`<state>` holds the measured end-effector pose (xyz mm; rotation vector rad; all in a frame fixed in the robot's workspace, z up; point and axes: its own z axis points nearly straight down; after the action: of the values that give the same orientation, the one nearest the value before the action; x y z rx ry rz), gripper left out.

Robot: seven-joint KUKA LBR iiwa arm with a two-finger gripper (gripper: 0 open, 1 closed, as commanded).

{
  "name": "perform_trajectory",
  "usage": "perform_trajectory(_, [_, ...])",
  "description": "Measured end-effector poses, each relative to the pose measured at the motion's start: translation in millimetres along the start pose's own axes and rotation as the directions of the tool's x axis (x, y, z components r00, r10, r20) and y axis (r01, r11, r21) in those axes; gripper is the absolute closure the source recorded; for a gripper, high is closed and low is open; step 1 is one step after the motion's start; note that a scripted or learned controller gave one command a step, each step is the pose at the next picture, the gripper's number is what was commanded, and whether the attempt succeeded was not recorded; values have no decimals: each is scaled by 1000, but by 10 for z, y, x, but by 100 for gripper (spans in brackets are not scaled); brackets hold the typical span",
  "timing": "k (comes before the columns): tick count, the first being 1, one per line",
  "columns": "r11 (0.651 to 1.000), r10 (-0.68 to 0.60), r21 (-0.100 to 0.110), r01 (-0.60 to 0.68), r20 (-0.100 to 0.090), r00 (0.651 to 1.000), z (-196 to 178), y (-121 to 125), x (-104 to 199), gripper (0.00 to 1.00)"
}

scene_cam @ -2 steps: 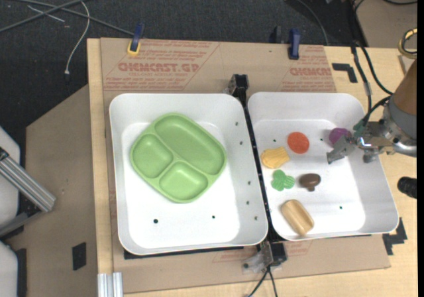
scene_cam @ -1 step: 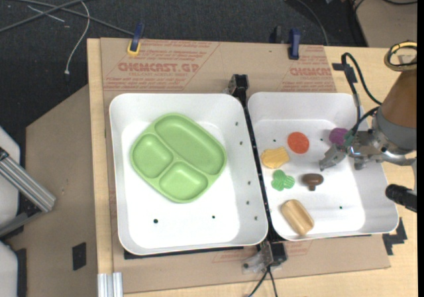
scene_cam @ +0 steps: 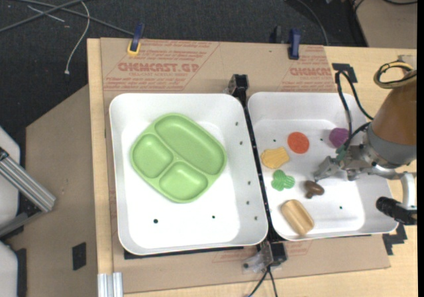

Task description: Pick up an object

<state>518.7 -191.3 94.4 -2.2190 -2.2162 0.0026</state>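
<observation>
In the right bin [scene_cam: 344, 213] lie several small toy foods: an orange round piece [scene_cam: 298, 142], a yellow piece [scene_cam: 275, 157], a green piece [scene_cam: 283, 180], a brown piece [scene_cam: 313, 188], a tan bread roll [scene_cam: 297, 216] and a purple piece [scene_cam: 339, 136]. My gripper [scene_cam: 324, 170] reaches in from the right, low over the bin. Its tip is just above and to the right of the brown piece, and below the purple one. I see nothing held in it.
The left bin [scene_cam: 132, 223] holds a green divided plate [scene_cam: 177, 157]. A black divider [scene_cam: 248, 150] runs between the bins. The arm's grey and orange body [scene_cam: 397, 123] stands over the right bin's right rim, with cables beside it.
</observation>
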Motion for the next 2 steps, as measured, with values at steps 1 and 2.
perform_trajectory(1, [1000, -1, -2, 1, 0, 1000, 100, -1, 5, 0])
perform_trajectory(2, [1000, -1, -5, 1, 1, 1000, -17, 8, 3, 100])
